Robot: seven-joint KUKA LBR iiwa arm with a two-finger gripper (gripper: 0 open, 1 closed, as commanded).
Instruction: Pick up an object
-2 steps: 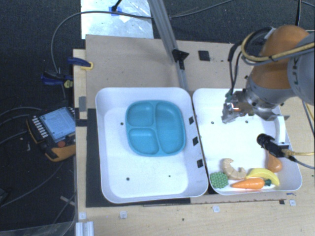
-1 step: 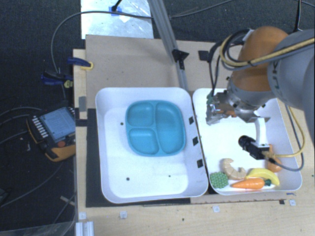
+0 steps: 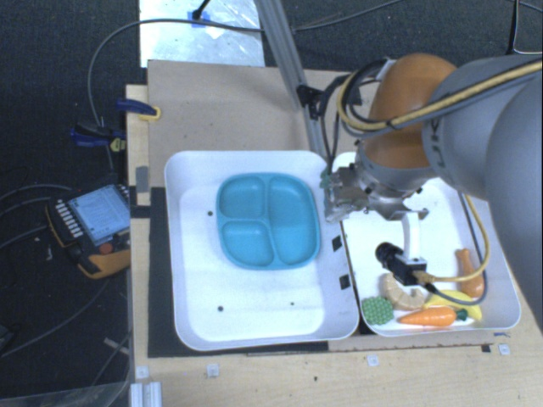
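Toy foods lie in the near corner of the right bin [image 3: 501, 312]: an orange carrot [image 3: 428, 317], a green round piece [image 3: 377, 310], a beige piece [image 3: 401, 291], a brown-orange sausage shape [image 3: 469, 275] and a yellow piece [image 3: 472, 313] behind the carrot. My gripper [image 3: 336, 197] hangs at the far left of the right bin, close to the wall shared with the left bin. It is well apart from the foods, and I see nothing in it. The wrist and the orange band hide the far part of the right bin.
A blue divided plate [image 3: 268, 220] lies in the left bin [image 3: 191, 253]. A metal pole [image 3: 284, 45] slants up behind the bins. Cables, clamps and a handheld device [image 3: 93, 223] sit left of the bench.
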